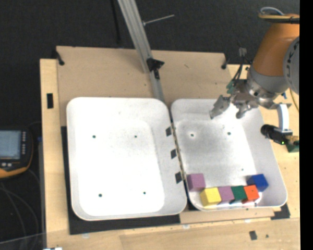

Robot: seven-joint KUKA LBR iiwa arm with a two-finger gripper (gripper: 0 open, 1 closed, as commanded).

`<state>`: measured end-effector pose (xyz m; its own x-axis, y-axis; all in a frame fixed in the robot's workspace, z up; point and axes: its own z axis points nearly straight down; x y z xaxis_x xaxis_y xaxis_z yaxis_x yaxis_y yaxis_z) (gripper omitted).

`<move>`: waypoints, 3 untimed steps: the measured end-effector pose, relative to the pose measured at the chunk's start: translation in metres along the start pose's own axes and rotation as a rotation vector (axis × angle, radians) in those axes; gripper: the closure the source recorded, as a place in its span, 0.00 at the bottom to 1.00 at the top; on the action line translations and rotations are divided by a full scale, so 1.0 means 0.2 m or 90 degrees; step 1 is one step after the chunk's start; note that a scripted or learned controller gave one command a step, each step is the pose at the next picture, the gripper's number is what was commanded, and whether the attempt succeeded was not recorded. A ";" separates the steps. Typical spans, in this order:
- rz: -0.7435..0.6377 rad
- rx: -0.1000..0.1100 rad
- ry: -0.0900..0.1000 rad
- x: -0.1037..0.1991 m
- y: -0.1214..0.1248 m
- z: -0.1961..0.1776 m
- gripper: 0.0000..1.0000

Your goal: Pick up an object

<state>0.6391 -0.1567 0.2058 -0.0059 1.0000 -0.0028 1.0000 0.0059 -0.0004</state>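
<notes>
a: near edge first. what's in the right bin [268, 155]?

b: blocks along its near wall: yellow block [210, 196], light purple block [226, 193], green block [238, 192], orange block [250, 192], all touching in a row. purple block [196, 180] just behind the yellow one, blue block [258, 180] at the right end.

a: handling?

b: my guess, small stiff cubes, light, probably foam or wood, not fragile. flat faces give good grip. the row is packed, so the purple block or the blue one looks easiest; take it across two free opposite faces.

a: left bin [78, 139]?

b: just a white floor with dark specks.

a: farther back, gripper [228, 109]?

b: over the far end of the right bin, well apart from the blocks. fingers spread, nothing between them. wrist and orange band behind it.
</notes>
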 end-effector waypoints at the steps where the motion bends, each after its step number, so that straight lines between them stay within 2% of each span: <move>1: -0.003 -0.001 -0.002 0.00 0.00 -0.06 1.00; 2: 0.000 0.004 0.004 0.34 -0.15 0.30 1.00; 3: 0.006 -0.003 0.002 0.30 -0.52 0.54 1.00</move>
<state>0.5353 -0.0983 0.0981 0.0031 1.0000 0.0001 1.0000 -0.0031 0.0045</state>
